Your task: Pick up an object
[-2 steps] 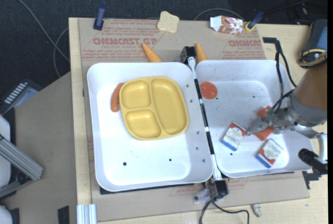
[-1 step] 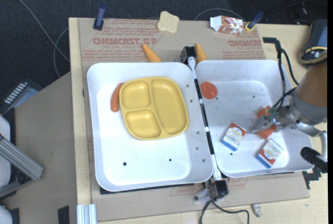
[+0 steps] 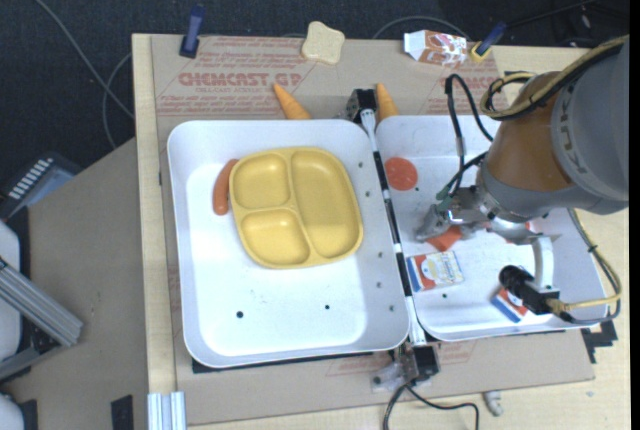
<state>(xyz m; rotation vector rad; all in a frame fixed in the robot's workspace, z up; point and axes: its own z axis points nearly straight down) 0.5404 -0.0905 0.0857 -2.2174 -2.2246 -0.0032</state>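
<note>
My gripper (image 3: 438,222) is low in the right bin (image 3: 570,268), near its left wall. A small red object (image 3: 447,239) lies directly under and beside the gripper tip; I cannot tell whether it is gripped. An orange round piece (image 3: 401,174) lies a little beyond the gripper. A white packet with red and blue print (image 3: 437,270) rests just in front of it. A blue, red and white item (image 3: 509,304) sits near the bin's front edge, by the arm's black cable fitting.
The left bin (image 3: 260,318) holds a yellow divided plate (image 3: 297,206) with a red sausage (image 3: 220,189) tucked at its left side. Behind the bins lie a bread slice (image 3: 323,42), two carrots (image 3: 290,103), a snack wrapper (image 3: 436,46) and a blue clip (image 3: 191,31).
</note>
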